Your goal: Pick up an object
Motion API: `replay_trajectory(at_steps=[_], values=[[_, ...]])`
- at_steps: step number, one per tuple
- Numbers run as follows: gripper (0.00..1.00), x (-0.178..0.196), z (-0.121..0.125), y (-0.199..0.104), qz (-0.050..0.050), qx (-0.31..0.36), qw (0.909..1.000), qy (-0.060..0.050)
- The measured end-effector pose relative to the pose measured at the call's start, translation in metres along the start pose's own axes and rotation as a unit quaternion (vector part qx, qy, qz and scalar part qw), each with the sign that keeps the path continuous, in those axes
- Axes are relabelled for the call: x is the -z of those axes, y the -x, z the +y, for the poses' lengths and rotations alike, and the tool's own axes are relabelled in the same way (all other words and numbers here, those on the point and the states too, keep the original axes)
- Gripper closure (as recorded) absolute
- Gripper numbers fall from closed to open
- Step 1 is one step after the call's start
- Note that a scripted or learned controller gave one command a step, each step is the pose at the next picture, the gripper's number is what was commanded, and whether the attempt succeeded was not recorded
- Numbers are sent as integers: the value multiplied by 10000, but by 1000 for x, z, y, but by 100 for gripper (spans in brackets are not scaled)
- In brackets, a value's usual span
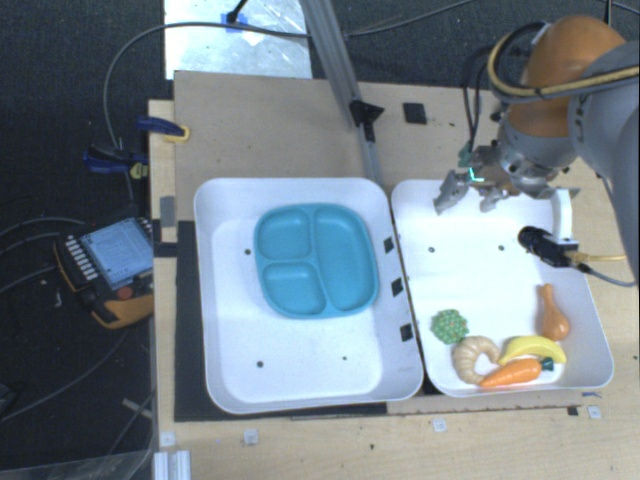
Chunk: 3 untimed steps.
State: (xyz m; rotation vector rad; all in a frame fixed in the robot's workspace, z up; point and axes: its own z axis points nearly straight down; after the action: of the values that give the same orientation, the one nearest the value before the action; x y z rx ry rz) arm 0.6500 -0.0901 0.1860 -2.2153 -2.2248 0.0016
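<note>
So the grey arm with the orange band [572, 53] came in from the right, and its two-finger gripper [470, 195] hung over the far edge of the right shallow white bin [480, 268]. The fingers looked spread apart with nothing between them.

All the pickable stuff was bunched in that bin's near right corner, well apart from the gripper: a small green broccoli-like toy [449, 323], a tan curled croissant-shaped toy [473, 355], a yellow plastic banana [532, 348], an orange plastic carrot [512, 373] lying just in front of the banana, and a brownish-orange drumstick-shaped toy [551, 314] a bit further back.

The left shallow white bin [225, 338] had a blue three-compartment plastic plate [315, 258] sitting in it.
</note>
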Motion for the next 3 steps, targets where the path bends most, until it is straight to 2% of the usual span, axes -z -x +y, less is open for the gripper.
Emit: replay_trajectory(at_steps=[1,3], values=[[0,2,1,0,-2,2,10000,19],[0,-82,1,2,-8,-6,10000,12]])
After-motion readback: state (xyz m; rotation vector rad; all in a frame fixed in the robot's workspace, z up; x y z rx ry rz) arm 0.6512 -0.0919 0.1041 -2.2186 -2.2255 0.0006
